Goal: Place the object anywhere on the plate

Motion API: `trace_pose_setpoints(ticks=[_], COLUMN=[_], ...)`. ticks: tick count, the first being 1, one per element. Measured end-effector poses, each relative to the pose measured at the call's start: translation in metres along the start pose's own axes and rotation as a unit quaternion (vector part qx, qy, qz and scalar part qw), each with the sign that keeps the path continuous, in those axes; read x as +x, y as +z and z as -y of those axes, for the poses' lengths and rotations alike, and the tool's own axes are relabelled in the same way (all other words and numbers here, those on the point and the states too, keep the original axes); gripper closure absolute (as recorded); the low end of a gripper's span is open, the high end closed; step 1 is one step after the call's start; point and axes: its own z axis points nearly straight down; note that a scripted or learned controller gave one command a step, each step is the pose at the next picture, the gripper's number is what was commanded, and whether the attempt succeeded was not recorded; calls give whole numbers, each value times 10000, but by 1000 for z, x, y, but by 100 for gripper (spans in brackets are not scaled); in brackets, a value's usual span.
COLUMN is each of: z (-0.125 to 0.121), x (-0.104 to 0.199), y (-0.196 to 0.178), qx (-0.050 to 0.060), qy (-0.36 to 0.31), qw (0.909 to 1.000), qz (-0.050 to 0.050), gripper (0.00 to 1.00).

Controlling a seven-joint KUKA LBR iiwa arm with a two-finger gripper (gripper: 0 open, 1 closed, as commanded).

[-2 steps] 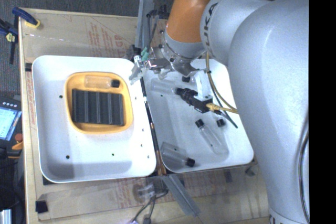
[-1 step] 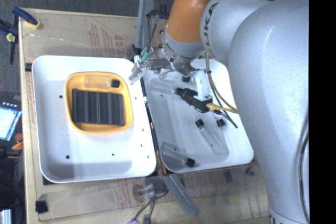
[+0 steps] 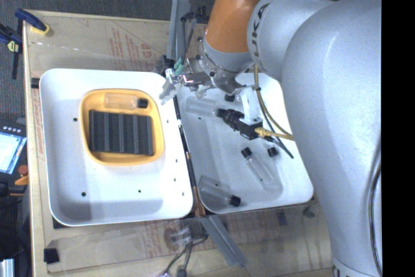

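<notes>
A yellow plate (image 3: 123,156) with a dark ridged middle lies in the left bin (image 3: 65,191). A clear vial (image 3: 122,100) with a black cap rests on the plate's far rim, lying flat. My gripper (image 3: 172,82) hovers over the far end of the divide between the two bins, just right of the plate's far right corner and a short way from the vial's capped end. Nothing shows in it from this angle. The orange band and grey arm rise behind it to the right.
The right bin (image 3: 295,188) holds several more clear vials with black caps, one at the near left corner (image 3: 217,192) and one mid-bin (image 3: 261,170). A black cable fitting (image 3: 237,122) hangs off the wrist above that bin. The arm's bulk covers the right side.
</notes>
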Motion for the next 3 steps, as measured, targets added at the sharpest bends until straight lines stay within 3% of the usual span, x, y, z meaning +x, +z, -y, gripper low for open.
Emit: trace_pose_setpoints(ticks=[3], z=[0], x=[0], y=[0], qx=[0], qy=[0], qw=[10000], qz=[0], gripper=[0])
